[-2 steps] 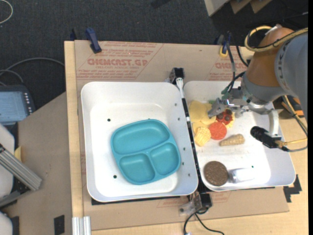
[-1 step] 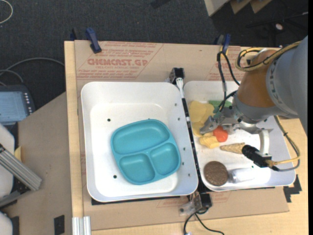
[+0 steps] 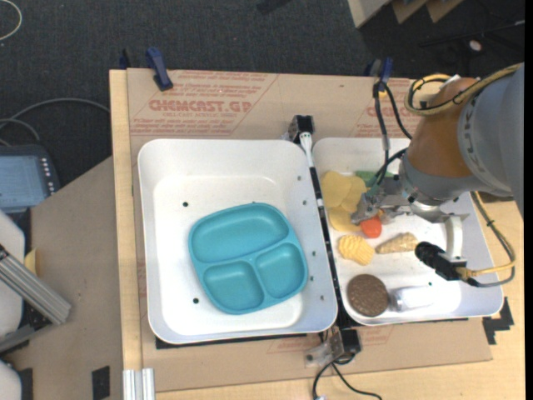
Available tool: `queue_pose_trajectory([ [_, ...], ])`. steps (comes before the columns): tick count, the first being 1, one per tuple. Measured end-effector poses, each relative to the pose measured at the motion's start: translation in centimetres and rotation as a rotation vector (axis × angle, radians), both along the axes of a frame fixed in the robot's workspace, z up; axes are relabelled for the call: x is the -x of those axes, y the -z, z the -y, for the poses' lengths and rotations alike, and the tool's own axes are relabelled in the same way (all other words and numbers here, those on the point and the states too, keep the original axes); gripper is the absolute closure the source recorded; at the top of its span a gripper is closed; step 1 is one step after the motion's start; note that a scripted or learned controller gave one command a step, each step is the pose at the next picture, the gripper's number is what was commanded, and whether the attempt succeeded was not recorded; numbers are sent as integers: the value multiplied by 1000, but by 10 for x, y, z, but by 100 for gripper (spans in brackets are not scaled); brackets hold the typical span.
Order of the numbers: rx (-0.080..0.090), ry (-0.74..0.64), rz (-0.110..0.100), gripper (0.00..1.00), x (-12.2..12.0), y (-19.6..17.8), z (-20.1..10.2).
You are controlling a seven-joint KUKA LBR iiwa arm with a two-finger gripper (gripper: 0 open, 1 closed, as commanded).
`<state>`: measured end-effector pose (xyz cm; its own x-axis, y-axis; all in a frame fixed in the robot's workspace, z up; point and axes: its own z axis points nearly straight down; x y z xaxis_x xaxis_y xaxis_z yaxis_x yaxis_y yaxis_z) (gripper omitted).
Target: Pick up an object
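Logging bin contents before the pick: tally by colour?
Teal: 1, tray
Yellow: 3, cheese slice, corn piece, pale chunk
Red-orange: 1, small piece
Green: 1, bit
Tan: 1, bread piece
Brown: 1, round patty
White: 1, bottle
Total: 9

Brown bench (image 3: 225, 107), printed cardboard top; two white bins side by side: left bin (image 3: 158, 223), right bin (image 3: 479, 298).
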<state>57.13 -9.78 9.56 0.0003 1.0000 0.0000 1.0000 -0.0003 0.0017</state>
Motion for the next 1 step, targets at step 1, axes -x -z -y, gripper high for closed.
queue_pose_trajectory([
  [1, 1, -6, 7, 100, -57, -94, -75],
])
